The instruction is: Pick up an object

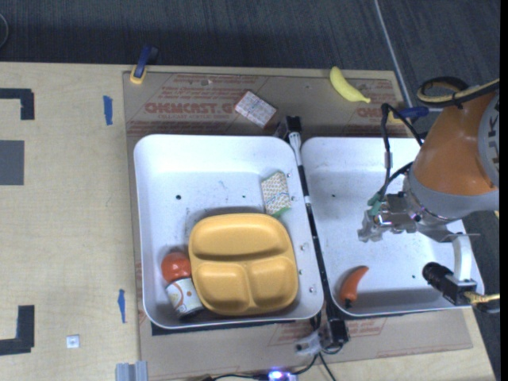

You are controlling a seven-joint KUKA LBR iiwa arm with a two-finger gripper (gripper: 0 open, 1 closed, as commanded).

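Orange carrot (352,283) in right bin (333,165)

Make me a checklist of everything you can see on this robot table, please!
Surface: wooden bench with a cardboard sheet under two white bins.
Job's things: yellow divided tray, small can and patterned packet in left bin; orange carrot toy in right bin.
Clutter: banana and small box on the cardboard.
Grippers: gripper over right bin, holding nothing visible.
Cables: black cable beside the arm.
Surroundings: dark carpet.
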